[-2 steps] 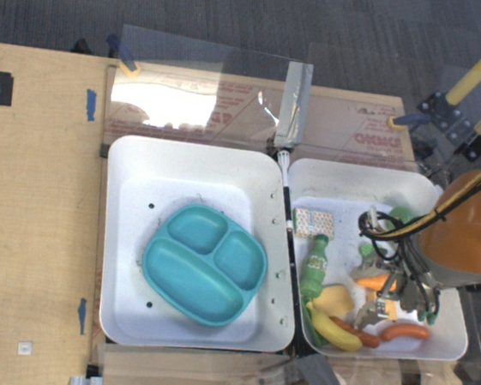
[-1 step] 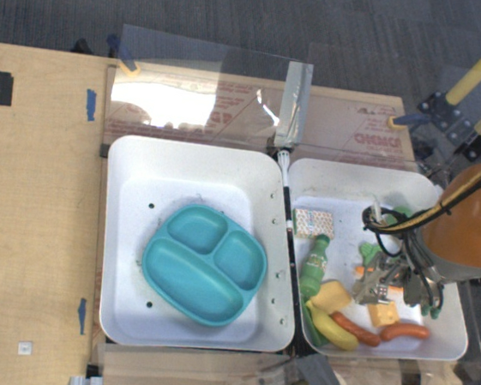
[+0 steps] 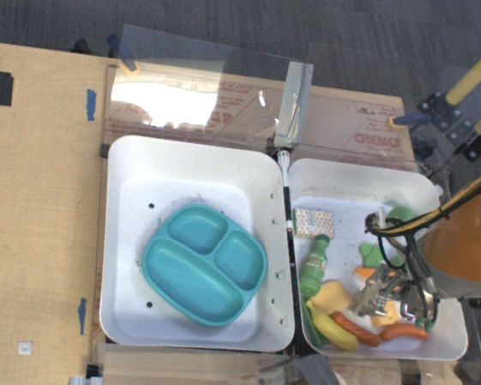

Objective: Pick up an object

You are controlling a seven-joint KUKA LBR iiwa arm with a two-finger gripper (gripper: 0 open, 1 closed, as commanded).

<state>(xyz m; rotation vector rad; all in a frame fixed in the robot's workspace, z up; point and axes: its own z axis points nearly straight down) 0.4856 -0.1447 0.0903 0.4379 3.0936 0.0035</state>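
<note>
Gripper (image 3: 388, 301) low in right bin (image 3: 345, 184), near front edge among toys — grasp state unreadable, partly masked by cables. Banana (image 3: 329, 323), red pepper (image 3: 361, 329) beside it; arm enters from right.

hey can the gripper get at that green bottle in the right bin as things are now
Probably yes. The green bottle lies uncovered by the bin's left wall, with the gripper low in the same bin, to its right; only the banana touches its base.

Lighting bright, even, from overhead. Strong glare on clear panel (image 3: 191, 95) behind the bins. White bin (image 3: 130, 175) near overexposed; soft shadows inside. Slight blur overall; arm's orange band (image 3: 472, 240) soft-edged.
</note>
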